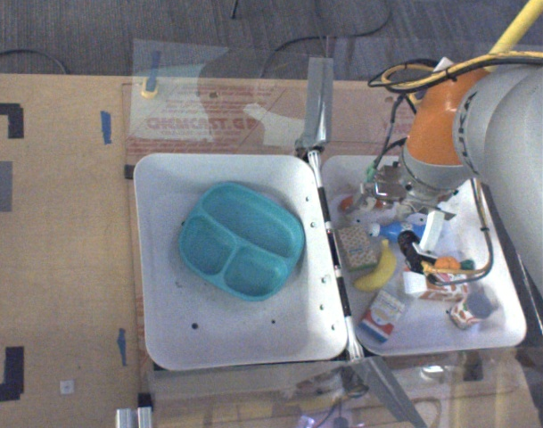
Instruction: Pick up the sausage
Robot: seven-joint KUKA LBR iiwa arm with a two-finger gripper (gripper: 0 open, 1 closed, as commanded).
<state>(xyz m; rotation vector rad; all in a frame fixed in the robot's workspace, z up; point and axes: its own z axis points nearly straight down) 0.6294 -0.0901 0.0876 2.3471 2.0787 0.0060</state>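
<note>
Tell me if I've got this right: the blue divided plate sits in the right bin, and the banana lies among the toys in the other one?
Not quite. The camera view shows the blue divided plate in the left bin, not the right. The banana lies among the toys in the other one, the right bin.

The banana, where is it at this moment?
The banana lies in the right bin, near its left wall, just below the waffle-like square and above the small carton.

- the arm (449, 132) reaches into the right bin (503, 324) from the right.
- a teal tray (242, 240) lies in the left bin (164, 328).
- a banana (378, 273) and a small carton (383, 315) lie in the right bin.
</note>
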